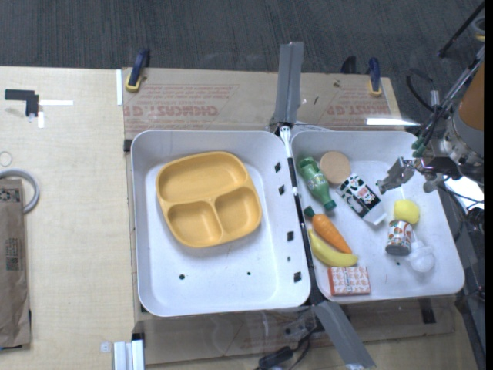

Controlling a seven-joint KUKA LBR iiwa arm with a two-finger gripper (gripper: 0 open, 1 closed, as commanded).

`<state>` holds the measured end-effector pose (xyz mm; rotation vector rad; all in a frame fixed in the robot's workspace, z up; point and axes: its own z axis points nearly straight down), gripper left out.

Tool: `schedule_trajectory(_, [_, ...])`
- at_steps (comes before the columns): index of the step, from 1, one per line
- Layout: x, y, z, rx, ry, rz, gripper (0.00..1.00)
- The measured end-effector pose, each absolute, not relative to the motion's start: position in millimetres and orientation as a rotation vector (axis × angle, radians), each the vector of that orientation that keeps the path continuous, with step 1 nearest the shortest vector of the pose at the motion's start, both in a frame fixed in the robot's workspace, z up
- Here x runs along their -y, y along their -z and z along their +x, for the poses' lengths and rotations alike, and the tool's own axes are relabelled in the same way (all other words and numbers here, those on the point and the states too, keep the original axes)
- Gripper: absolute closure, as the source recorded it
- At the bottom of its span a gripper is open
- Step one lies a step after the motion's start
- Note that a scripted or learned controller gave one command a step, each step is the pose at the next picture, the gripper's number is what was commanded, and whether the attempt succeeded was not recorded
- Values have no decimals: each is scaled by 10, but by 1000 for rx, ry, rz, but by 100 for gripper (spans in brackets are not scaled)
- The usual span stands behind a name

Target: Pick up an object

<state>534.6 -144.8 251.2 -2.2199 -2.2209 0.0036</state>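
The right bin (443, 284) holds several objects: a green bottle (314, 180), a tan round disc (335, 166), a black-and-white carton (360, 196), a yellow lemon (407, 211), a small printed can (398, 238), an orange carrot (331, 232), a banana (333, 253) and a flat red-and-white box (348, 280). My gripper (397, 174) hangs over the bin's upper right part, just right of the carton and above the lemon. Nothing shows in its grasp.
The left bin (154, 284) holds a yellow divided plate (208, 206). A grey divider bar (290, 83) stands between the bins at the back. Cardboard (200, 102) lies behind them. A pale crumpled bit (422, 262) lies near the right bin's front right corner.
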Motion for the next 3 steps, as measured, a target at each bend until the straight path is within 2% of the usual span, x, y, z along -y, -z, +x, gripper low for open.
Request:
schedule_trajectory(1, [975,-1641,5236,1941,-5,-2467,0])
schedule_trajectory(2, [971,-912,4775,2273,-1,-2168,0])
schedule_trajectory(3, [976,-999,4780,2271,-1,-2170,100])
